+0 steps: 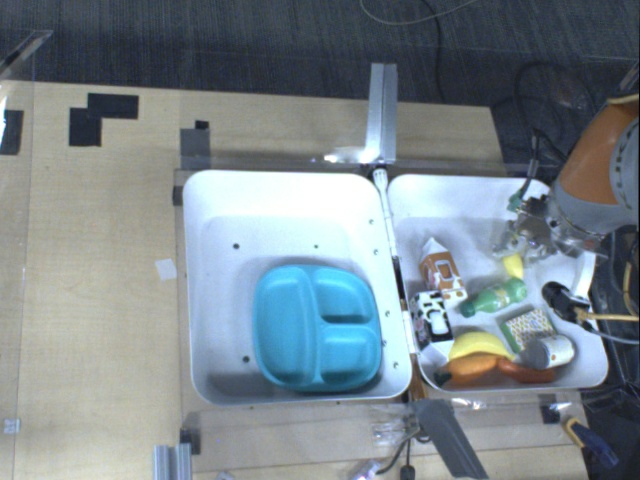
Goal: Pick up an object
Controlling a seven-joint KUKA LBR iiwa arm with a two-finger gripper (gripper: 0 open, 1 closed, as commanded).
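Presently the gripper [520,236] sits low at three o'clock in the right bin [420,193], apparently to reach a small yellow piece [513,265] touching it below. Finger state: cannot tell. Remaining toys crowd five o'clock; blue tray [318,326] occupies the left bin [215,208].

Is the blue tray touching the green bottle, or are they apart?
Apart. The camera view shows the blue tray lying in the left bin and the green bottle in the right bin, with both bin walls between them.

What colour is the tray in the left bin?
Light blue tray, seen in the camera view.
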